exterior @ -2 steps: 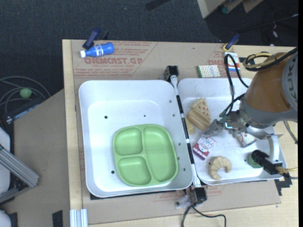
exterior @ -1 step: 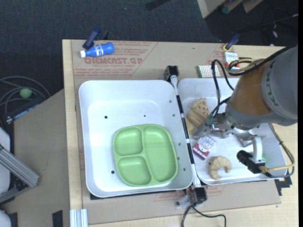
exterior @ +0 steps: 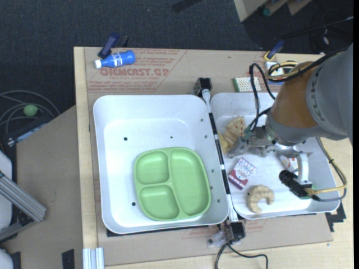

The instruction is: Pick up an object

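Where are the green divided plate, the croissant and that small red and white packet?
green divided plate [exterior: 171,182], camera view, on the ridge where its compartments meet.
croissant [exterior: 261,197], camera view, mid-body.
red and white packet [exterior: 240,172], camera view, on its printed face.

The left bin [exterior: 106,122] has open floor along its far half; a green tray [exterior: 171,182] fills the near middle. In the right bin [exterior: 224,102], the arm [exterior: 314,102] covers the far right, and its pincer [exterior: 251,143] hangs by a tan toy [exterior: 234,130]. A packet [exterior: 241,171] and croissant [exterior: 261,196] crowd the near floor, with narrow gaps between.
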### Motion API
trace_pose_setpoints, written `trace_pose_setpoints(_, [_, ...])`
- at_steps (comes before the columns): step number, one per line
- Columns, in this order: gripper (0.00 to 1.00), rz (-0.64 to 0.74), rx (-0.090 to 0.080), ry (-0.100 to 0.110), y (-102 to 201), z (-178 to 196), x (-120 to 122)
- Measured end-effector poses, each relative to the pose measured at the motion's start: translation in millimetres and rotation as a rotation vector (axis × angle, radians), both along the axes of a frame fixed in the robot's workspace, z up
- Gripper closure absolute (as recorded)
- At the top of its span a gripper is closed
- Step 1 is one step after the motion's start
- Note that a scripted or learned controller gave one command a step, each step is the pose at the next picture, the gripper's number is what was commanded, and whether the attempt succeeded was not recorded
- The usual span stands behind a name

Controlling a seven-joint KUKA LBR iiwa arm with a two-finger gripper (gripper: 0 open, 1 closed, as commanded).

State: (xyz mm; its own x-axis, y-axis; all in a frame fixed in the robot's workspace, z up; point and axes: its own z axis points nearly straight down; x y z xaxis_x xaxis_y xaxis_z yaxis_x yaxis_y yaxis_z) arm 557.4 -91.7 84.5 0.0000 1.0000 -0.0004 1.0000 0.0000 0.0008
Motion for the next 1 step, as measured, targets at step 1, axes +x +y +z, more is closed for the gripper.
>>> trace_pose_setpoints(1, [0.00, 0.001, 0.000, 0.000, -5.8, 0.5, 65.2])
